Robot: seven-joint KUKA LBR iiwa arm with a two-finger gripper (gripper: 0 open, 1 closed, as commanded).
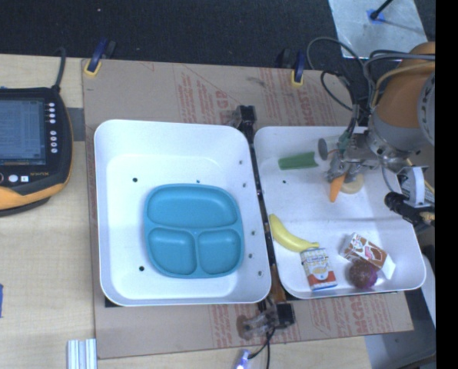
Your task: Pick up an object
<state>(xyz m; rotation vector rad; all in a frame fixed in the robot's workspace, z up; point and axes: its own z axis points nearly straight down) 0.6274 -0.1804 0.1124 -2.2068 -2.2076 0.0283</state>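
My gripper (343, 162) hangs over the far part of the right bin (413, 237), reaching in from the right. Directly at its lower end lies a small orange carrot (335, 189), slanting toward the front; whether the two touch is unclear. A green cylinder-shaped piece (297, 161) lies just left of the gripper. Nearer the front of this bin are a yellow banana (290, 235), a small carton (319, 269), a red and white packet (366, 252) and a dark red round fruit (361, 275).
The left bin (114, 206) holds a blue divided plate (193, 230). A teach pendant (21, 148) lies on the bench at the far left. Cables loop above the arm at the upper right.
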